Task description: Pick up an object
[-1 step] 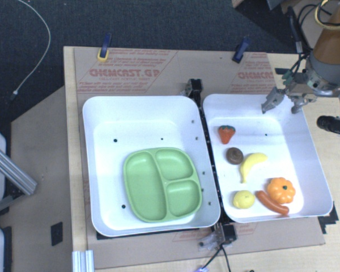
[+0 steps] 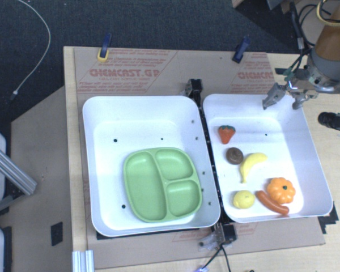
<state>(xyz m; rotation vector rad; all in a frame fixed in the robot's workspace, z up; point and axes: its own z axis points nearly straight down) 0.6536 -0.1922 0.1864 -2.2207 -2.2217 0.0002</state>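
Observation:
The right bin (image 2: 306, 140) holds several toy foods: a strawberry (image 2: 226, 133), a brown round piece (image 2: 234, 155), a banana (image 2: 251, 164), a yellow lemon (image 2: 243, 199), an orange pumpkin (image 2: 280, 190) and a red sausage (image 2: 271, 203). My gripper (image 2: 285, 97) hangs above the bin's far right corner, well clear of all of them. Its two fingers are spread apart, open, with nothing between them.
The left bin (image 2: 102, 123) carries a green divided plate (image 2: 161, 183). A black clip (image 2: 194, 87) sits between the bins at the far edge. Blue clamps (image 2: 241, 49) hold the cardboard base at the back.

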